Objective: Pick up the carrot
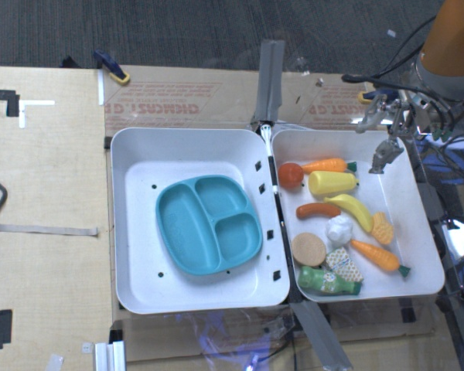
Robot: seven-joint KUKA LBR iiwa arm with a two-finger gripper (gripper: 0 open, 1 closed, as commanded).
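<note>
My tool [385,154] hangs over the right bin's [425,207] far edge, fingers' state indiscernible; one carrot [325,165] lies left of it, another carrot [377,256] nearer.

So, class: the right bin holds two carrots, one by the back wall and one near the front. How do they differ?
The back carrot lies nearly level across the bin; the front carrot slants down toward the front right corner. The back carrot touches the tomato and sits against the yellow pepper; the front carrot lies below the corn. Both are orange with a green tip on the right.
</note>
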